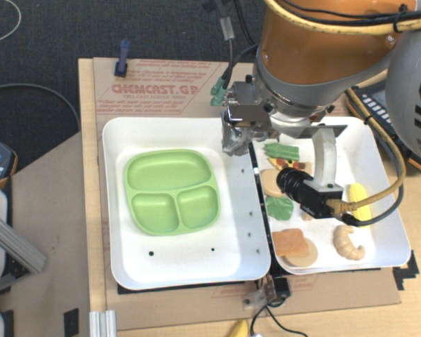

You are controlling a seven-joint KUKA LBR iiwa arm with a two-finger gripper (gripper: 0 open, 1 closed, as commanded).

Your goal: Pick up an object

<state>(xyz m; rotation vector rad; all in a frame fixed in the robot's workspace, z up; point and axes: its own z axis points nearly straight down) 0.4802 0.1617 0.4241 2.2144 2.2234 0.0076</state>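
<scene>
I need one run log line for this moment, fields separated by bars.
arm: over right bin | hand: near bin divider, state unclear | left bin: green tray | right bin: croissant, toy foods | grasp: none seen

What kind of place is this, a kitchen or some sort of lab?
Probably a robot lab bench, not a kitchen: a robot arm hangs over two white bins, one holding a green divided plate, the other toy food.

Robotics lab: cabled bench (pixel 161 83), white bins (pixel 116 188).
</scene>
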